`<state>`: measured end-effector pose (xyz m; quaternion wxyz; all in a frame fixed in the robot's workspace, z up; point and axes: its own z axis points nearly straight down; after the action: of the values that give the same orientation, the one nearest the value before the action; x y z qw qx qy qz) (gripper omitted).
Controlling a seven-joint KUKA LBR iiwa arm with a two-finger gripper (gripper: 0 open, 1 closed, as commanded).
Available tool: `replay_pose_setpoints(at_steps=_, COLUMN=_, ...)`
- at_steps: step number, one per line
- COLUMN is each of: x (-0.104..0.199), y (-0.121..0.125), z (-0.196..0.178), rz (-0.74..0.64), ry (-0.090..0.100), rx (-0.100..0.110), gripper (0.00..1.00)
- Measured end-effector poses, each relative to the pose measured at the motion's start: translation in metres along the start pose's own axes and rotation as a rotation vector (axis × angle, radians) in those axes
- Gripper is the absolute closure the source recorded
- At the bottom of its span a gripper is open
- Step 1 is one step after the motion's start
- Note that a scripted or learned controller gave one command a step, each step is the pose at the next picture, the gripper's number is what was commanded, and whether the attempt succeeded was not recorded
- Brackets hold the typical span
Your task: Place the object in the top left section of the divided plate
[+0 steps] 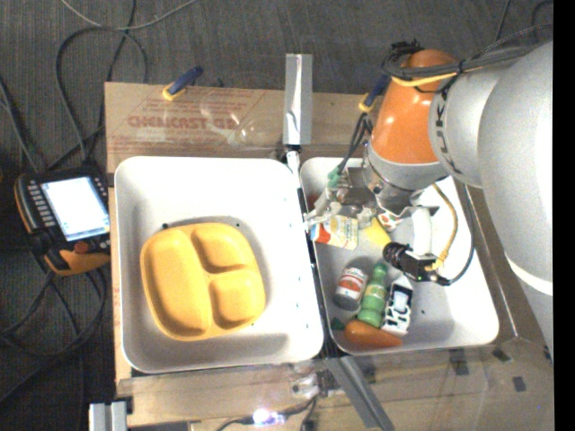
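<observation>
A yellow divided plate point(205, 281) lies in the left white bin point(135, 187), with one long section on its left and two smaller ones on its right. My gripper point(331, 212) hangs low over the near-left corner of the right bin point(472, 317), close to the wall between the bins. Just below it lies a small orange, white and yellow carton point(344, 233). The wrist hides how the gripper meets the carton. The arm's orange band point(409, 119) sits above the bin's back edge.
Lower in the right bin lie a small red-labelled can point(351, 285), a green bottle point(373, 296), a black and white pack point(400, 309) and an orange carrot-like piece point(371, 334). A metal post point(297, 97) stands behind the bins; a tablet point(70, 209) sits far left.
</observation>
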<state>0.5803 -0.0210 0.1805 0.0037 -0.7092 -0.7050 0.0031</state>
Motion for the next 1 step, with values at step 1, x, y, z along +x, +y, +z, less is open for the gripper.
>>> replay_pose_setpoints(at_steps=1, x=0.0589, y=-0.0302, z=0.0013, rz=0.0, ry=-0.003, rx=0.001, gripper=1.0)
